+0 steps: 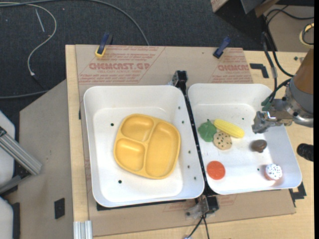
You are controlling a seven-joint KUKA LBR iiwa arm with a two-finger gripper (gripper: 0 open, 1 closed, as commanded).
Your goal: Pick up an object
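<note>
1. the grey arm (304,91) reaches in over the right rim of the right bin (234,91), its fingers (260,123) hanging above the bin floor near that rim.
2. how far the fingers stand apart cannot be told at this angle; nothing shows between them.
3. the nearest thing is a small brown lump (258,145), lying on the bin floor just below the fingers in the picture, apart from them.
4. a yellow corn cob (229,128) lies near the right bin's middle, left of the fingers, with a green leafy piece (206,130) touching its left end and a speckled cookie (222,141) just beneath it.
5. an orange-red round piece (216,170) sits toward the right bin's front left, and a white spotted ball (273,172) rests near its front right corner.
6. left of the right bin, the second bin (99,133) holds a yellow divided plate (147,145).
7. both bins sit on a cardboard sheet (124,63) on the table.
</note>
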